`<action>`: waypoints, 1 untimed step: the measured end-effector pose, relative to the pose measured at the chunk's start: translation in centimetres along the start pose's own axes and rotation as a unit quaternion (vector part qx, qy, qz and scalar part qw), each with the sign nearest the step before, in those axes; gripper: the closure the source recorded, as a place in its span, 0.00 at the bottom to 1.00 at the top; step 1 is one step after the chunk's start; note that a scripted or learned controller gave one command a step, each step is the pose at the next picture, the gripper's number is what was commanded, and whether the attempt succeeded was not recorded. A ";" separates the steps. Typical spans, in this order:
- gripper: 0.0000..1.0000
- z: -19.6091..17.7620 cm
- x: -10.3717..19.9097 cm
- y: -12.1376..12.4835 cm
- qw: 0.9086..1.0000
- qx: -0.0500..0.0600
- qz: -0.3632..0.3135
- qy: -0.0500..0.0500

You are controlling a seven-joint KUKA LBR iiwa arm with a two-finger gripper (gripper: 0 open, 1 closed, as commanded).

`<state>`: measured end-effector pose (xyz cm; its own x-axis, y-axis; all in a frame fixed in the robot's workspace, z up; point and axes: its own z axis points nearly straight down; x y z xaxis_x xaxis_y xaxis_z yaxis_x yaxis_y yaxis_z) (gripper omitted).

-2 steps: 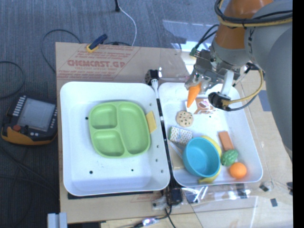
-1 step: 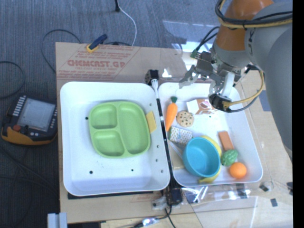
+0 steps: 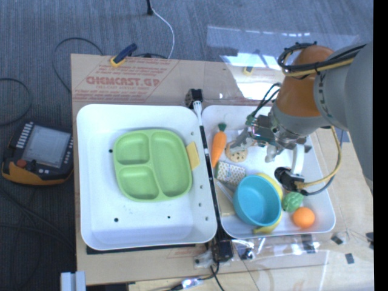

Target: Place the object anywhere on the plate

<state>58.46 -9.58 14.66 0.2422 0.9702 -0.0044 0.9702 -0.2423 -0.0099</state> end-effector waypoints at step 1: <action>0.00 -0.2 0.1 0.1 1.000 -0.003 -0.001 0.001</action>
<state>58.63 -9.48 14.89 0.2407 0.9706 -0.0021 0.9706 -0.2407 -0.0046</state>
